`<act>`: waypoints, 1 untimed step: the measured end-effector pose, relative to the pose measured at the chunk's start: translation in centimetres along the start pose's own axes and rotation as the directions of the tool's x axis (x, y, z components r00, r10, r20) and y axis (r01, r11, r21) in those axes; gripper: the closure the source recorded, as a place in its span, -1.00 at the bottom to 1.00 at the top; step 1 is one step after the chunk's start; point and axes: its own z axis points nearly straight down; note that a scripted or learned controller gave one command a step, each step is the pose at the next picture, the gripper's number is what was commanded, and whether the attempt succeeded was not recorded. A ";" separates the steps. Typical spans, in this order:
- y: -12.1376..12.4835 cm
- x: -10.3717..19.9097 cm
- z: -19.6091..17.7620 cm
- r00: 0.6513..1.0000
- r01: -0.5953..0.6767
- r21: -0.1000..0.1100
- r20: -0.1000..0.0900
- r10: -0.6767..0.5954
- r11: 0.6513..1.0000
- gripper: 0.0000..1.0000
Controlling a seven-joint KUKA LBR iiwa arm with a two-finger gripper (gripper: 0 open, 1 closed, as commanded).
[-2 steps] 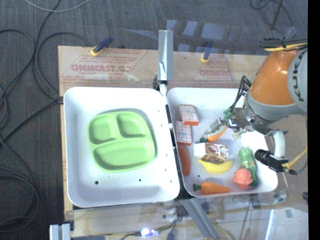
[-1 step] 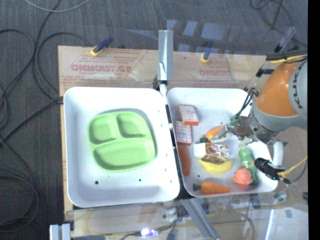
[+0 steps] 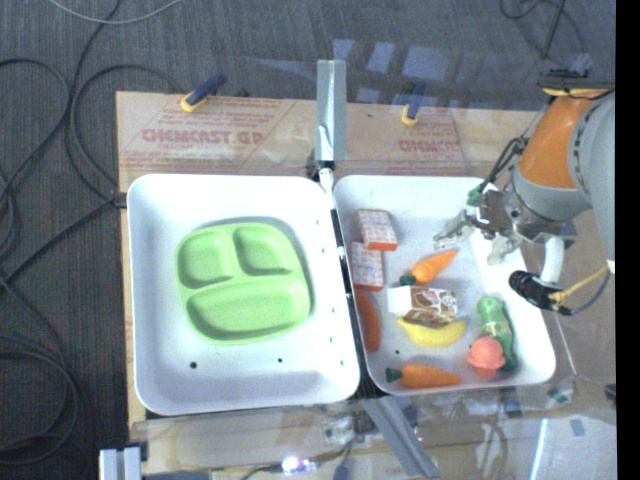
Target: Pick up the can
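Camera view. Landmark: banana (image 3: 432,334), in the near half of the right bin (image 3: 540,373).

- Took the can (image 3: 431,303) to be the short labelled cylinder lying on its side. It touched the banana's far edge and seemed partly propped on it. Identification is tentative, as the label was too small to read.
- Upper carrot (image 3: 435,265) lay just beyond the can, further from the banana. Green toy (image 3: 492,318) and pink fruit (image 3: 486,355) sat right of the banana. Second carrot (image 3: 424,375) was just on the banana's near side. Two small red-and-white boxes (image 3: 371,247) lay up and left of the banana.
- End effector (image 3: 472,236) hung well beyond the banana and to its right, past the upper carrot. Could not tell how far open it was. Nothing was seen in its grip.

Judgement: approach stage, can not yet reached.

To do the step well:
- Bring the end effector back toward the banana until it is centred over the can.
- Turn the wrist so the closing line crosses the can's round body.
- Descend clear of the upper carrot.

Risks: a tilted can may roll off the banana, and a low descent may catch the banana as well.
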 end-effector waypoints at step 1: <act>-1.1 3.9 3.6 1.000 -0.004 -0.017 0.005 0.004 1.000 -1.00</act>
